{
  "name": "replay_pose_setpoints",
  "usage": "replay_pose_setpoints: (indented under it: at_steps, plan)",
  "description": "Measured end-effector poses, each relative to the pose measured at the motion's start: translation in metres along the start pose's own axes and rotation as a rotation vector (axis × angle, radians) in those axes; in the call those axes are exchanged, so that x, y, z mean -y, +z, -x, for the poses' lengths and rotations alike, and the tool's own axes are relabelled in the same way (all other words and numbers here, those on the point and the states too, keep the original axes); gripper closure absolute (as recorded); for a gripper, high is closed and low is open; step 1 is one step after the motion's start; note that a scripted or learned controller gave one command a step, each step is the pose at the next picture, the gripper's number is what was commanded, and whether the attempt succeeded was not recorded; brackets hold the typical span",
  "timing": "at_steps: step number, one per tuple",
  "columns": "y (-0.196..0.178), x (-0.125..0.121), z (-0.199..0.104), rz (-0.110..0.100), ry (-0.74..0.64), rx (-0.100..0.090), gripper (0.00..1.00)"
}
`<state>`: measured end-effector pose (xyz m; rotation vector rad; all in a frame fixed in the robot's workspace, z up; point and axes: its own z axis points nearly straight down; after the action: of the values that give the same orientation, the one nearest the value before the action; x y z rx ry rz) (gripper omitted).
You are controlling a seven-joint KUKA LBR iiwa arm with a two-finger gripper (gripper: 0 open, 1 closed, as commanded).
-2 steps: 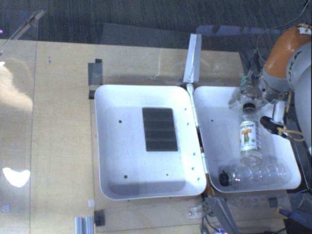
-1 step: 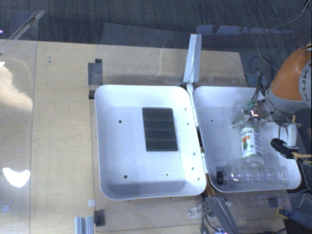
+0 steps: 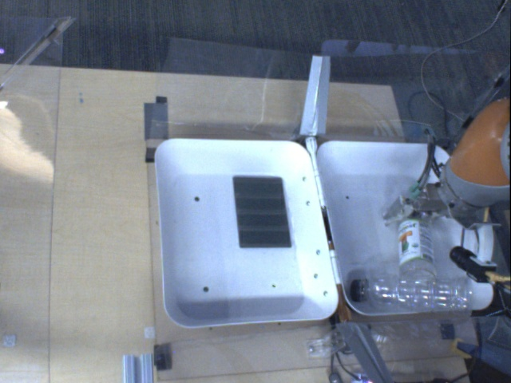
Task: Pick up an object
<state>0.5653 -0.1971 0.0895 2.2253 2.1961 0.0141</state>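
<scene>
Small bottle (image 3: 410, 244): you find it in the right bin (image 3: 359, 174), clear-bodied with a white label bearing orange and green print, lying roughly along the bin's depth, its top end toward the gripper.
Second bottle (image 3: 411, 293): a larger ribbed clear one with a dark cap lies on its side along the near wall of the same bin, just below the small bottle and close to touching it.
Gripper (image 3: 417, 206): it sits low over the right bin, directly above the small bottle's upper end; the arm (image 3: 483, 154) with its orange band comes in from the right.
Grip state: you cannot tell how wide the fingers stand, nor whether anything sits between them; the metal parts blur into the bottle's top.
Left bin (image 3: 184, 214): it carries a dark ribbed rectangular block (image 3: 261, 211) near its middle, well apart from the gripper.
Done so far: judge the approach as made, with the gripper placed at a candidate object.
Left to do: a confirmed grasp and a lift; both bottles look to rest on the bin floor, so count nothing as picked up yet.
Risk: slick clear plastic may slip out.
</scene>
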Motion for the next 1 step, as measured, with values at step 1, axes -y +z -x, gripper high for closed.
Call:
replay_pose_setpoints:
  at_steps: [1]
  plan:
    - [-0.0118, -0.0025, -0.0005, 0.006, -0.001, 0.001, 1.00]
